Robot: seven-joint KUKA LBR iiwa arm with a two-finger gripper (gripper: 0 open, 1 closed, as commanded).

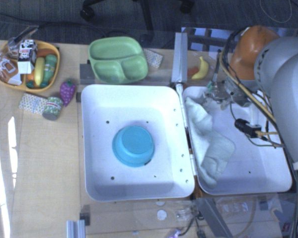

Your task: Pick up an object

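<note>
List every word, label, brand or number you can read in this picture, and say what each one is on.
None can be read.
Small can on the bench: printed label, too blurred to read.
Patterned packet beside it: print too small to read.
Items in the yellow bowl: markings blurred, no text legible.
Blue bowl, green divided tray and the white bins: no lettering visible.

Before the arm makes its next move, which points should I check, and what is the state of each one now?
1. Target in reach: white cloth lies in right bin, ok.
2. Pincer over right bin's far edge, beside the cloth: ok.
3. Pincer holding something: cannot tell.
4. Cables hang over right bin near the cloth: not ok.
5. Blue bowl sits alone in left bin: ok.
</note>
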